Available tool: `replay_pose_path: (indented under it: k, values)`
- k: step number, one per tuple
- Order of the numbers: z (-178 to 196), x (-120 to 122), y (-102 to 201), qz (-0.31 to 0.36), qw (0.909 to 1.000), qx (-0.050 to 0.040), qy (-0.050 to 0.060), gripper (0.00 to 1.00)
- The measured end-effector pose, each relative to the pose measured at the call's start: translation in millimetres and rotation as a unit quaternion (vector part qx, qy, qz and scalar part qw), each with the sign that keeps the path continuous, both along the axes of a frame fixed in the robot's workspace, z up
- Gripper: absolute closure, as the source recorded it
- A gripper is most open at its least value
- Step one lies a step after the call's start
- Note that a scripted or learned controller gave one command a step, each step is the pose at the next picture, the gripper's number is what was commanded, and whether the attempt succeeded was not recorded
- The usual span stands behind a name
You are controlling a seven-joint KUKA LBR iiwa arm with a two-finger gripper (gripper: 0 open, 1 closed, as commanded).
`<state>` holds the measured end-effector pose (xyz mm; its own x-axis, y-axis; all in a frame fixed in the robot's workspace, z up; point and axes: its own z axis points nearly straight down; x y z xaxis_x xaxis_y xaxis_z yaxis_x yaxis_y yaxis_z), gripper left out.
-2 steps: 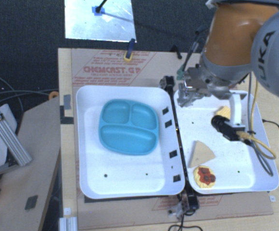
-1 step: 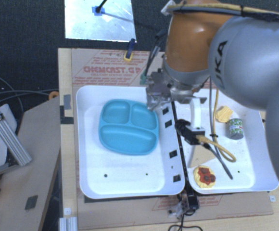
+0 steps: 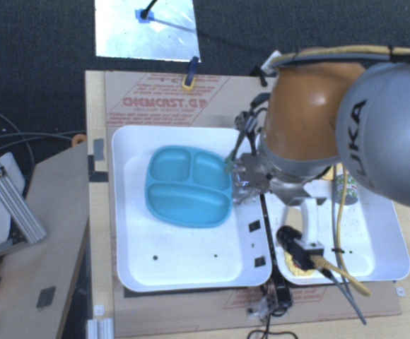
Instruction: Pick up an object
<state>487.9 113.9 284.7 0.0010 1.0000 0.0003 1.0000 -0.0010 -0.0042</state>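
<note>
A light blue divided plate [image 3: 189,186] lies flat in the left white bin [image 3: 184,263], towards its back right. My gripper [image 3: 239,174] hangs low at the plate's right rim, close to the wall between the two bins. The bulky grey and orange arm [image 3: 318,111] above it hides most of the gripper. Whether it touches the plate cannot be made out.
The right white bin [image 3: 382,249] is largely covered by the arm. A small pale speckled object [image 3: 346,186] peeks out beside the arm in that bin. Something yellow [image 3: 298,267] lies at the right bin's front left corner. Brown cardboard [image 3: 162,97] sits under the bins.
</note>
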Motion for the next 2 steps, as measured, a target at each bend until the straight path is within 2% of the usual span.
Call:
replay_pose_path:
  k: [1, 2]
  values:
    - [-23, -2, 36, 0.004, 1.0, 0.0003, -0.001, 1.0]
    - [213, 0, 12, 0.003, 0.9999, 0.0032, -0.013, 1.0]
